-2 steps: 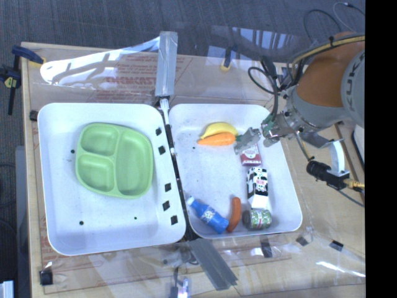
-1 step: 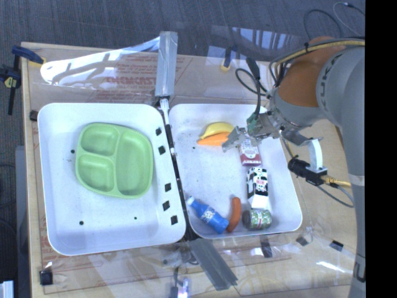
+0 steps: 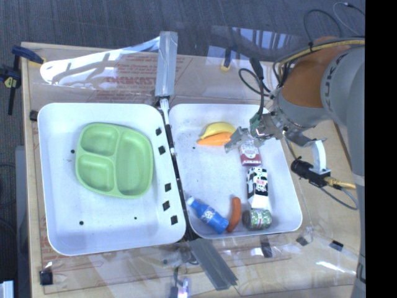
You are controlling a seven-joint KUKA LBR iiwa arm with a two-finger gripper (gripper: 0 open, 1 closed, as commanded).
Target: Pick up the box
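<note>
Dark grey carpet beyond a wooden bench, partly under clear plastic sheeting, blue clamps at its left edge. Two shallow white bins side by side on top, joined along a seam with small black clips.

Reaching in from the right: grey arm, orange band above the wrist, black cables looping around it. Wrist tilted down and leftward over the upper right part of the right bin. Gripper low at the upper end of a small red-and-white box, right at it or touching; fingers too blurred and crowded by the wrist hardware to tell open from closed, and nothing clearly between them.

Just left of the gripper: an orange carrot lying crosswise, a yellow banana touching it from behind. Below the red-and-white box, almost end to end with it: a black-and-white cow-patterned carton lying lengthwise. At that carton's lower end, a green can on its side near the bin's front wall. Beside the can, a reddish sausage, then a blue bottle lying slantwise at the front left corner.

Well apart, in the left bin: a green divided plate, three compartments, flat near the middle.
</note>
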